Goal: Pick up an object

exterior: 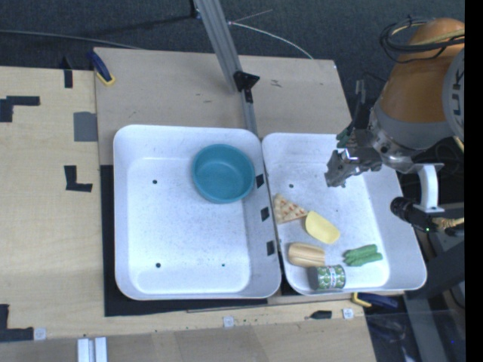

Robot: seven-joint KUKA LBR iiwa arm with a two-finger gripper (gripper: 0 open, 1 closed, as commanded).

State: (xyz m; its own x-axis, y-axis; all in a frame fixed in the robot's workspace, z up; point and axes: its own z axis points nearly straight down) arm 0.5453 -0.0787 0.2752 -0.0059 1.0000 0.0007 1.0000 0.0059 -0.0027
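My gripper (339, 173) hangs over the upper middle of the right bin (302, 153), reaching in from the right. Below it in the bin's lower half lie a tan waffle-patterned wedge (287, 208), a yellow lemon-like piece (322, 228), a beige bread roll (305, 255), a small green-labelled can (328, 277) and a green bean pod (362, 255). Nothing shows between the fingers. The gripper stands apart from all of these, roughly a hand's width above the yellow piece in the view.
A blue bowl (223, 173) sits in the upper right part of the left bin (151, 217). A slanted grey metal pole (226, 47) crosses the bench top down to the gap between the bins. The arm's orange band (426, 59) is at the right.
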